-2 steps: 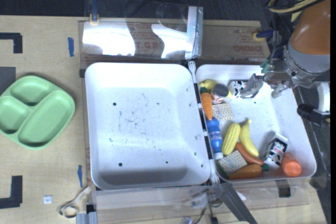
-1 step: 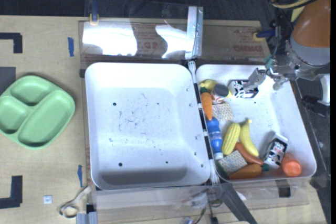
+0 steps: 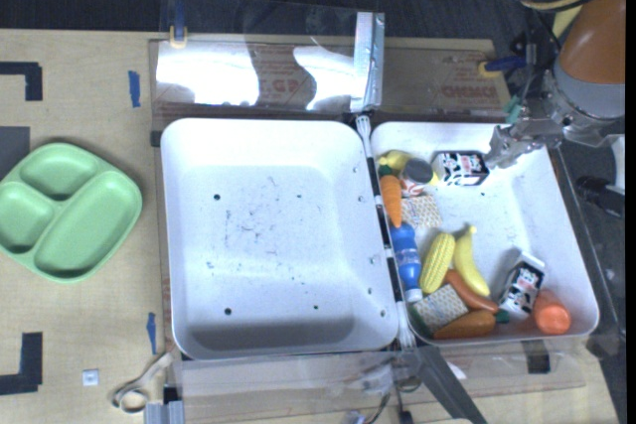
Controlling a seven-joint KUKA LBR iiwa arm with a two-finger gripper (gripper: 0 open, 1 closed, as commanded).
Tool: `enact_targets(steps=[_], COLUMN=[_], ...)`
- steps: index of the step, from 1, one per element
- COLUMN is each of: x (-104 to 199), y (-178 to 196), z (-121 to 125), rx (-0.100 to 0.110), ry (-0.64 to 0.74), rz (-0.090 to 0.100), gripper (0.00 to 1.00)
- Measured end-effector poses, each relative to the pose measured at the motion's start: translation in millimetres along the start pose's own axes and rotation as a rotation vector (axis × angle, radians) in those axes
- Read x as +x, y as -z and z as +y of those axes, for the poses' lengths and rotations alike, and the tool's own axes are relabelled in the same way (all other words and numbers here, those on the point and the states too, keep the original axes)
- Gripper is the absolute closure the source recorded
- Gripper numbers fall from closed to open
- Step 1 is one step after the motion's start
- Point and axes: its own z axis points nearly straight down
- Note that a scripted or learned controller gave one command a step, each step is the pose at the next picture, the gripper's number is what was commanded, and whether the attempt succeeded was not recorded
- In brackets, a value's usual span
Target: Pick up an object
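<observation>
Two white bins sit side by side in the middle of the frame. The left bin (image 3: pixel 263 233) is bare, and the right bin (image 3: pixel 571 233) holds all the clutter. We see the arm (image 3: pixel 591 45) entering at the upper right, with its gripper (image 3: pixel 509 146) low over the top edge of the right bin, just right of a small black-and-white carton (image 3: pixel 460 167). We cannot tell whether it is spread or pressed together, since it is too small and blurred, and nothing shows pinched in it.

The candidates lie along the right bin's left side and bottom: a carrot (image 3: pixel 391 199), a blue bottle (image 3: pixel 405 258), corn (image 3: pixel 437 260), a banana (image 3: pixel 470 265), a second carton (image 3: pixel 522 285) and an orange ball (image 3: pixel 553 317) at the lower right. A green tray (image 3: pixel 68 211) rests on the bench at the left, well apart from the bins.

We judge this the approach step, with nothing lifted yet. The carton beside the gripper is the nearest target. The next move calls for centring over it, descending, and closing across its narrow sides without catching the bin wall or the yellow item next to it.
</observation>
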Motion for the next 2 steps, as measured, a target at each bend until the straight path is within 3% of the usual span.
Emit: enact_targets(steps=[1,2], x=[0,22], y=[0,16], z=[0,-3], rx=[0.0,0.004], ry=[0.0,-0.094], rz=[0.0,0.001], gripper=[0.0,0.0])
